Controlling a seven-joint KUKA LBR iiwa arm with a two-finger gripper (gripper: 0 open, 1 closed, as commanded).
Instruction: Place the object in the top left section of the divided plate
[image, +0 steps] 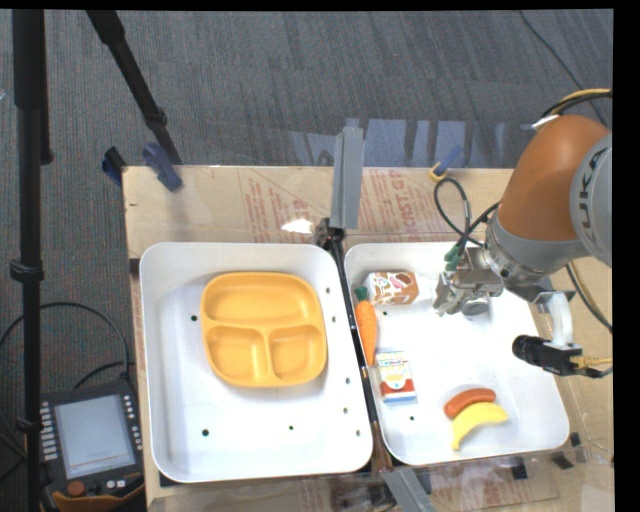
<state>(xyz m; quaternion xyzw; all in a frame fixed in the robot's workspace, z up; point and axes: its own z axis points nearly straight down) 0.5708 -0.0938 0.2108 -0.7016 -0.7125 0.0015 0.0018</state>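
The pincer (458, 296) hangs over the upper middle of the right white bin (535, 410); I cannot tell how it stands, and nothing shows in it. Which object is meant is unclear. Nearest it lies one small brown-and-white carton (391, 287), probably light and stiff, best taken across its narrow sides. Also there: one orange toy carrot (366, 330), one small white printed box (396, 377), one red sausage (469, 401), one yellow banana (476, 421), likely smooth plastic. One yellow divided plastic plate (264, 329) sits in the left white bin (170, 400).
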